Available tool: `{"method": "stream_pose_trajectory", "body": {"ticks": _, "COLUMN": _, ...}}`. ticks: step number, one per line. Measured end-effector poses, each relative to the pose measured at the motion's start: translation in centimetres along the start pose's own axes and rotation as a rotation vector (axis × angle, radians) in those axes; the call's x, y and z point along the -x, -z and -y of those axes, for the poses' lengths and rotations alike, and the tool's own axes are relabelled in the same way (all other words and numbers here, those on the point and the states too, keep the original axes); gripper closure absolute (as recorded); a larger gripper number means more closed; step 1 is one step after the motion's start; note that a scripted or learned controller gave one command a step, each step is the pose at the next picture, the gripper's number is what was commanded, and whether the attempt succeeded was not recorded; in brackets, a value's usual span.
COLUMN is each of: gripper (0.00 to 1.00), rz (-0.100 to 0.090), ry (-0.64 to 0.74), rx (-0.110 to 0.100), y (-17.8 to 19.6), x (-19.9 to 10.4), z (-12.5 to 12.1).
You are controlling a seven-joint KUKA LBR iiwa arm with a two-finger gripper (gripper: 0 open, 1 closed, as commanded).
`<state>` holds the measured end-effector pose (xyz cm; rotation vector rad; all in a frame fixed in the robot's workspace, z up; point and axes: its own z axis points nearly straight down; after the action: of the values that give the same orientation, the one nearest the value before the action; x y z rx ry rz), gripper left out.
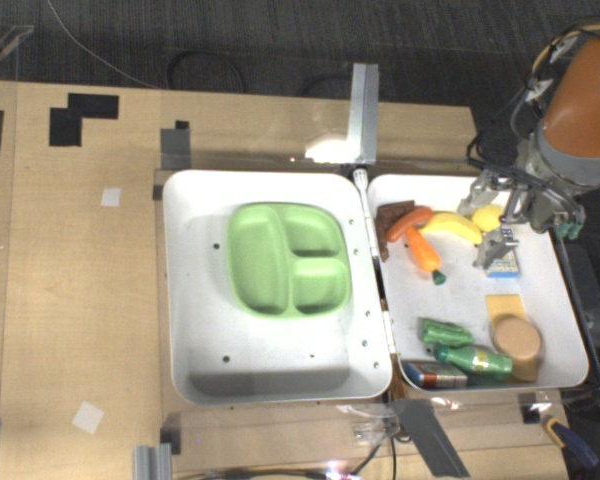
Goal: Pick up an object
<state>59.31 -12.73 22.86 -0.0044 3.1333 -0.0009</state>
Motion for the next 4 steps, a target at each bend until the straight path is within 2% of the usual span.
{"method": "stream_pose_trajectory", "body": {"ticks": 1, "gripper": 0.00, "rz": 0.011, "ry": -0.071, "rx": 0.000, "y": -12.2, "x": 2.3, "z": -2.4}}
{"method": "stream_pose_trajectory", "body": {"ticks": 2, "gripper": 0.00, "rz": 0.004, "ry": -0.188, "rx": 0.000, "y": -14.0, "x": 2.5, "z": -3.2}}
{"method": "stream_pose_trajectory", "body": {"ticks": 3, "gripper": 0.00, "rz": 0.006, "ry": -0.199, "rx": 0.000, "y": -13.9, "x": 1.6, "z": -4.1}}
{"method": "stream_pose_trajectory", "body": {"ticks": 4, "gripper": 1.00, "rz": 0.020, "ry": -0.191, "rx": 0.000, "y": -12.4, "x": 2.1, "z": -4.2}}
